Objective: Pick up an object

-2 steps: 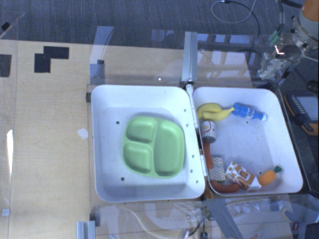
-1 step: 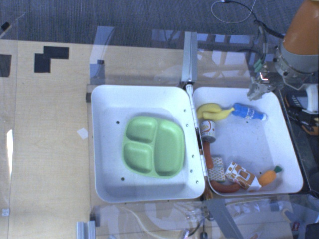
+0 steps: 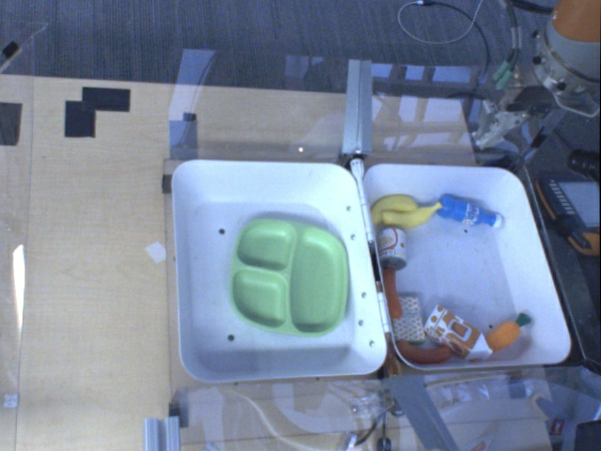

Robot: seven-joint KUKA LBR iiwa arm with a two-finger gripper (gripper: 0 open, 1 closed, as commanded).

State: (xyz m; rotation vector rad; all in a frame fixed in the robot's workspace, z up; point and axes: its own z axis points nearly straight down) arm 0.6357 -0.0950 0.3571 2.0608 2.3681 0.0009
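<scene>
The right bin holds several small objects. A yellow banana and a blue bottle lie along its far side. A small can sits against its left wall. At its near side are a red sausage, a small orange-and-white carton and an orange carrot. My gripper hangs beyond the bin's far right corner, outside the bin and apart from every object, under the arm's orange band.
The left bin holds a green divided plate. A metal post stands behind the seam between the bins. Cables loop at the far right near the arm.
</scene>
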